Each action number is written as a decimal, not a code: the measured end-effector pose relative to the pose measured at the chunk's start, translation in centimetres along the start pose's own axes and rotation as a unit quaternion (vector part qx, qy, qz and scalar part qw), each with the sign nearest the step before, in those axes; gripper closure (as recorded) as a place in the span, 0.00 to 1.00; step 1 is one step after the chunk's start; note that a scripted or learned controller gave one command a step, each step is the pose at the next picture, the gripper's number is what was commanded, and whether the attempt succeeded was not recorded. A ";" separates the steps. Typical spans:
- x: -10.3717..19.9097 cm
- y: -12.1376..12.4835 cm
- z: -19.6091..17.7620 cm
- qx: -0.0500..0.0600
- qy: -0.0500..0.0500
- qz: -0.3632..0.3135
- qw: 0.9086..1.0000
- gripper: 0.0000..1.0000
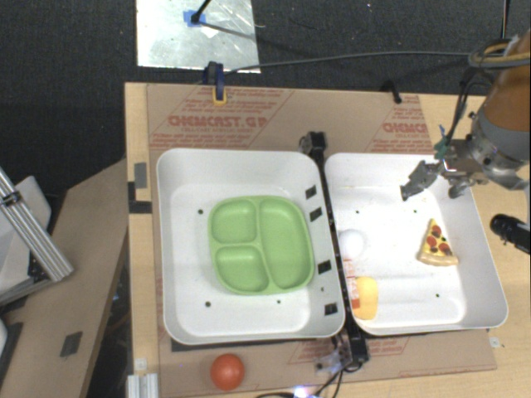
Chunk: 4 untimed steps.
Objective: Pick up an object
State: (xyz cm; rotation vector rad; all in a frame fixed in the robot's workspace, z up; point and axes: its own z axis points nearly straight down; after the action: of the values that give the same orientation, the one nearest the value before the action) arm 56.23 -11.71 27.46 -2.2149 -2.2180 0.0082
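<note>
Wedge-shaped pizza slice (436,245) lies below metal gripper (435,181)

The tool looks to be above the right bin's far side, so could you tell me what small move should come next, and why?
Probably shift the tool toward the near side and lower over the pizza slice toy. It hangs above bare floor of the right bin, holding nothing, and that toy lies closest.

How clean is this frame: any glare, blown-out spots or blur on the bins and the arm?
Camera view: even, soft lighting with faint shadows; the reflective sheet at top glares; a pale item nearly washes into the right bin; the gripper looks slightly soft; the green tray and pizza slice read clearly.
</note>
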 end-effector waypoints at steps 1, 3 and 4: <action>0.0 0.2 -0.6 -0.005 -0.001 -0.001 1.000 0.00; 0.6 0.9 9.7 -0.003 0.000 0.000 1.000 0.00; 1.2 1.3 15.9 -0.003 0.000 0.000 1.000 0.00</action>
State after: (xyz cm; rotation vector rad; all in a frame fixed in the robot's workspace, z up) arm 57.37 -10.51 11.59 -2.2188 -2.2206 0.0017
